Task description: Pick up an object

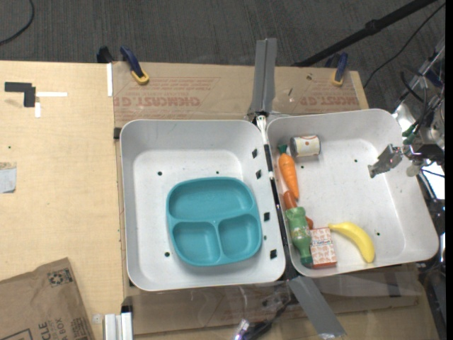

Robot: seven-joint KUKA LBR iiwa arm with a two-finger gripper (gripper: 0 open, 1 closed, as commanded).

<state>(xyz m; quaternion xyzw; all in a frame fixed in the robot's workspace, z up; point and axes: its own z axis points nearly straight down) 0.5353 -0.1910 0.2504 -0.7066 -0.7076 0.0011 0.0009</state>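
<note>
floor (177, 13): dark grey carpet | bench (56, 190): light wood | cardboard sheet (212, 94) clamped at back edge

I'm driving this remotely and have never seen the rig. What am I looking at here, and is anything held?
This is one fixed camera above a bench, looking down at a slant on two shallow white bins. The left bin holds a teal divided plate. The right bin holds a carrot, a small can, a green bottle, a small red and white carton and a banana, mostly along its left and near sides. The robot arm reaches in from the right; its tool sits over the right bin's far right part, apart from the items. Nothing shows between its fingers.
</note>
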